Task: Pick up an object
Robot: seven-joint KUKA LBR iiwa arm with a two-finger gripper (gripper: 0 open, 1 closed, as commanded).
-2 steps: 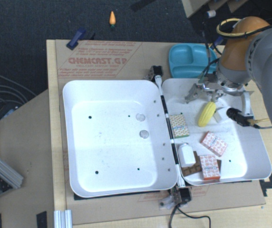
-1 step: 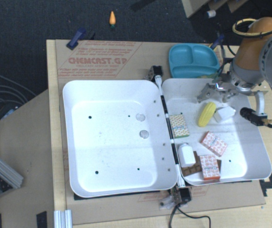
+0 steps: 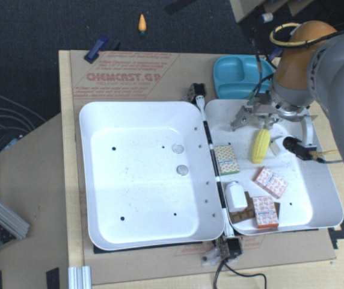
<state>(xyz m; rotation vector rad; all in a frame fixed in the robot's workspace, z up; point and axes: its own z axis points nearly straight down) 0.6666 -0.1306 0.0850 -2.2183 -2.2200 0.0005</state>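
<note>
Dark carpet surrounds your tabletop (image 3: 130, 77), a tan board printed with red lettering, and grey cables trail across the floor at the left. On the carpet beyond the board you can see a small orange piece (image 3: 142, 23) and a blue item (image 3: 95, 50) at the board's far edge.

Two white bins sit side by side on the tabletop. Your left bin (image 3: 142, 173) holds two small round discs (image 3: 180, 159) near its right side and a few dark dots. Your right bin (image 3: 298, 203) carries the objects: a yellow corn cob (image 3: 260, 146) lying lengthwise near the far middle, a patterned box (image 3: 226, 159) against the left wall, a white bottle (image 3: 236, 194) nearer you, a brown block (image 3: 242, 212) under and beside it, a red-and-white box (image 3: 271, 182) tilted to the right of centre, and another red-and-white box (image 3: 266, 212) near the front wall. A blue dish (image 3: 239, 77) sits behind the right bin.

The arm (image 3: 334, 71) comes in from the right, its orange band showing above the wrist. The gripper (image 3: 259, 118) hangs over the far part of the right bin, just beyond the cob's far end. You cannot tell from this angle whether it is apart or together, and nothing is visibly held in it.
</note>
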